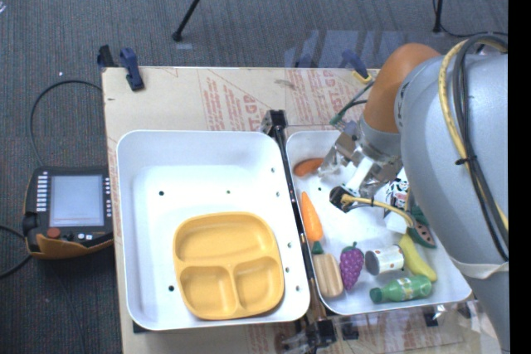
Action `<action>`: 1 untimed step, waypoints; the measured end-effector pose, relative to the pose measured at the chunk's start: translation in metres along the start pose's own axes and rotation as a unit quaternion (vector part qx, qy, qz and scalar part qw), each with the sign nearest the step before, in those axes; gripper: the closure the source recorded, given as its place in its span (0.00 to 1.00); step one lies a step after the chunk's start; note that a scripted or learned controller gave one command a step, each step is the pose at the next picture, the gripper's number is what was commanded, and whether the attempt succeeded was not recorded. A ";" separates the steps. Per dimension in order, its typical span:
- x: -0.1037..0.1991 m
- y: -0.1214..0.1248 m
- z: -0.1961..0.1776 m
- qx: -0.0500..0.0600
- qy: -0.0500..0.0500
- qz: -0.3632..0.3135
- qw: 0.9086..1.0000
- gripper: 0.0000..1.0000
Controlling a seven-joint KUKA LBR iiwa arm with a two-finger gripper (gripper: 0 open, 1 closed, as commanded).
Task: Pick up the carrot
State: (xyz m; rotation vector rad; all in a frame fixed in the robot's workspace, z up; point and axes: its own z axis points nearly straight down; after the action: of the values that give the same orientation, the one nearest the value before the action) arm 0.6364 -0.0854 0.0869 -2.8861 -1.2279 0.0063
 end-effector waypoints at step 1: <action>0.002 -0.002 -0.010 0.002 -0.001 -0.005 1.000 1.00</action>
State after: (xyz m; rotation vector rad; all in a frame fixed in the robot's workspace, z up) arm 0.6364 -0.0831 0.0966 -2.8765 -1.2424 0.0127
